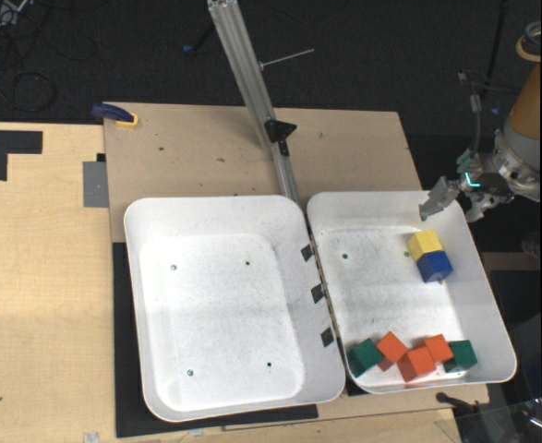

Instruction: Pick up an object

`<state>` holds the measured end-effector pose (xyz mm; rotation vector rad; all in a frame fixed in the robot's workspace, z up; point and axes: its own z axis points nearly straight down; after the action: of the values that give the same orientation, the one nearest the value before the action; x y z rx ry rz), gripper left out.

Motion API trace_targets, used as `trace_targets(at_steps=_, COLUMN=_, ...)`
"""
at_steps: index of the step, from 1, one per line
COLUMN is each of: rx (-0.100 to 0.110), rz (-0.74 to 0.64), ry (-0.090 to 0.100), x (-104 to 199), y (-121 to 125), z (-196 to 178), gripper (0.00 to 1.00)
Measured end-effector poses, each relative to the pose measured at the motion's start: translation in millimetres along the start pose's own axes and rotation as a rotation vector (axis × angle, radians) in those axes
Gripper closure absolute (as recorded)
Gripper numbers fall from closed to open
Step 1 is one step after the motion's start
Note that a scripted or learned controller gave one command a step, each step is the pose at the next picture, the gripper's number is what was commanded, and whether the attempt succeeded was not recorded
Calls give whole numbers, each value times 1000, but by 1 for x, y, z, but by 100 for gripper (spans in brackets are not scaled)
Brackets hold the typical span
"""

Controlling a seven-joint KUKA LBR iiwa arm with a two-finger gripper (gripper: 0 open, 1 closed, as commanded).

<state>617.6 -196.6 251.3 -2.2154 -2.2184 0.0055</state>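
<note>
Your hand (457,197) hangs over the right bin's (372,224) far right rim, grip state unclear, apart from the yellow block (425,243) touching the blue block (434,266), while 5 blocks (413,353) cluster at the near edge.

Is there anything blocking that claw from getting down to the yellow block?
Nothing visible does. The gripper hangs over the far right corner of the right bin, and bare bin floor lies between it and the yellow block. A blue block touches the yellow one, but on its near side, away from the gripper.
</note>
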Motion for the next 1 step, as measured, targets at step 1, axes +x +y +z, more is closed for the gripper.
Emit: trace_targets(at_steps=1, rx=-4, rz=-3, ry=-2, x=0, y=1, z=-3, gripper=0)
